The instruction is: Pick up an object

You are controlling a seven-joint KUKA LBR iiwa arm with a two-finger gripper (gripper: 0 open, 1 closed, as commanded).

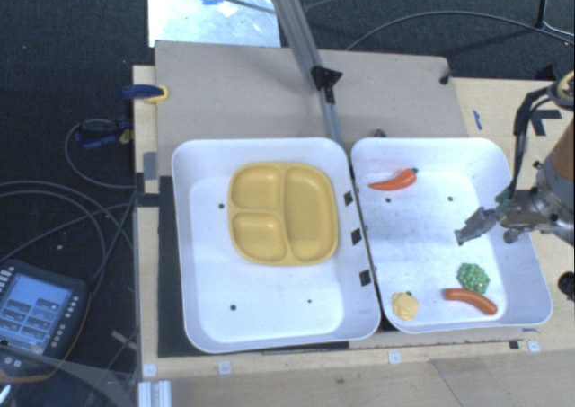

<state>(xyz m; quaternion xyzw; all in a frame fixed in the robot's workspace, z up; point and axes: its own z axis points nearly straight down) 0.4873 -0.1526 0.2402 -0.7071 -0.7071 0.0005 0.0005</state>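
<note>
While the gripper (469, 232), whose grip state I cannot tell, hangs over the right bin (429, 152), it would do best to descend squarely onto the nearby green toy (473, 277) beside the sausage (470, 300).

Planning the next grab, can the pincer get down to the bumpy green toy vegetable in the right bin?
Probably yes: the pincer hangs above the right white bin, with bare floor between it and the bumpy green toy vegetable.
</note>
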